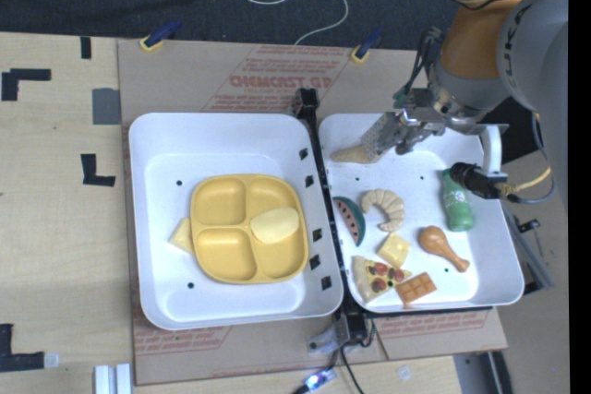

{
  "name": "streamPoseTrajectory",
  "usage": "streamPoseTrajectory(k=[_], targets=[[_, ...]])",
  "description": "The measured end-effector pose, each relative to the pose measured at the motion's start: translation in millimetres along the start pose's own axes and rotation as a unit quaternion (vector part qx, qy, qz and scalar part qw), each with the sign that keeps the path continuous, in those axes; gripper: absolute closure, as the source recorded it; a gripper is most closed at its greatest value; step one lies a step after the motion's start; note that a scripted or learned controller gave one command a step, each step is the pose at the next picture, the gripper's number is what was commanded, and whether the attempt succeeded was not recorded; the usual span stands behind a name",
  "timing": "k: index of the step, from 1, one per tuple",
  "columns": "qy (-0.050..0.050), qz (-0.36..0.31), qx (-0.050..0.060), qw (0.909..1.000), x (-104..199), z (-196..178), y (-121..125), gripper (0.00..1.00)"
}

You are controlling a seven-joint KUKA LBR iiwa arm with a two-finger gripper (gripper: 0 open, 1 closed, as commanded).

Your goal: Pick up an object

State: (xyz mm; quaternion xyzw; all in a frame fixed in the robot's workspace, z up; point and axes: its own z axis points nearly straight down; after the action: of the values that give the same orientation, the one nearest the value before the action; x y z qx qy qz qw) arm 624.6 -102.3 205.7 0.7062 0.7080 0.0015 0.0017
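The gripper (388, 138) hangs over the far end of the right bin (503, 286), and I cannot tell how its jaws stand. A tan wedge-shaped piece (351, 155) lies just beside it, touching or nearly touching its tip; whether it is gripped cannot be told.

Nearest in the right bin lie a pizza slice (373, 277) and a brown waffle (415, 288), close together. Just beyond them are a yellow cheese cube (393, 249) and a drumstick (443, 247). Farther back sit a watermelon slice (348, 219) by the dividing wall, a croissant (385, 207) beside it, and a green bottle (456, 201) near the right wall.

The left bin (157, 152) holds a yellow sectioned plate (222, 231) with a pale yellow piece (275, 224) in its right compartment, and a pale wedge (180, 235) pokes out from under the plate's left edge.
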Motion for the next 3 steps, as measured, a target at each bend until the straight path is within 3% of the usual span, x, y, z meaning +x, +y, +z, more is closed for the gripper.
streamPoseTrajectory(k=[1, 3], targets=[[0.000, 0.000, 0.002, 1.0000, 1, -20, 1, 1.00], [0.001, -0.002, 0.004, 1.0000, 96, -12, -25, 1.00]])
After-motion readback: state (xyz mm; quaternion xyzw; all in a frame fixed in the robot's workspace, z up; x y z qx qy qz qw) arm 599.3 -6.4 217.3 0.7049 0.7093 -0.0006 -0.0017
